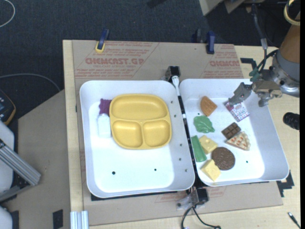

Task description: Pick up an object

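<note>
Hovering over the far right part of the right bin (271,128), the gripper (244,95) hangs above a small pink-and-white packet (238,111). Whether its tips touch the packet cannot be told, nor how wide the pincer stands (grey parts blur together at this angle); nothing is visibly held.

Taking the packet as landmark:
- brown chocolate square (231,129) just nearside of it
- pizza slice (240,140) beyond that, nearer the camera
- orange bread piece (208,105) to its left
- green leaf (204,124), round cookie (223,158) and cheese pieces (209,168) farther left and nearside

Judgement: the packet looks thin, light and flat, probably slick, so it is likely to slide. Best pinched across its short edges, pressing down first.

The yellow divided tray (140,120) sits in the left bin (95,166).
</note>
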`<state>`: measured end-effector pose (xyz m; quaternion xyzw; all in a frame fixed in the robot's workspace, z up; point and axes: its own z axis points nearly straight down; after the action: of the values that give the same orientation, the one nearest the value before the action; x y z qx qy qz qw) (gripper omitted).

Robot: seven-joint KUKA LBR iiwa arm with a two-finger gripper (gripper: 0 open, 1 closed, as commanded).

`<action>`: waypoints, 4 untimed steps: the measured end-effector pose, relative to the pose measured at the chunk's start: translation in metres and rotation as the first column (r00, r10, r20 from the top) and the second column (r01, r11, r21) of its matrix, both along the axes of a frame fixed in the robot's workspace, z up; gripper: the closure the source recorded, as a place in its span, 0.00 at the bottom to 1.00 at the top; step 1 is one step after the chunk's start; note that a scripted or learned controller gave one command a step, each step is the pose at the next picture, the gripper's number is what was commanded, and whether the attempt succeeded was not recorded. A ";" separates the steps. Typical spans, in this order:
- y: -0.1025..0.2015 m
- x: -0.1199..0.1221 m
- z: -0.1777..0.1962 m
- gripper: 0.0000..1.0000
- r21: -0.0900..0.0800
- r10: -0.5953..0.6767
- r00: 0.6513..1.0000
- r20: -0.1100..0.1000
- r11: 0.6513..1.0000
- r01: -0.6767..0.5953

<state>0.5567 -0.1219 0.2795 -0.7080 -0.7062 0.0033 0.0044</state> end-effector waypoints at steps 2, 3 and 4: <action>0.003 -0.006 -0.040 0.00 0.000 0.002 1.000 0.004 1.000 -0.002; 0.003 -0.001 -0.103 0.00 0.001 0.002 1.000 0.002 1.000 -0.002; 0.002 0.005 -0.164 0.00 0.001 0.002 1.000 0.002 1.000 -0.002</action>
<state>0.5613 -0.1196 0.1156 -0.7072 -0.7070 0.0020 0.0040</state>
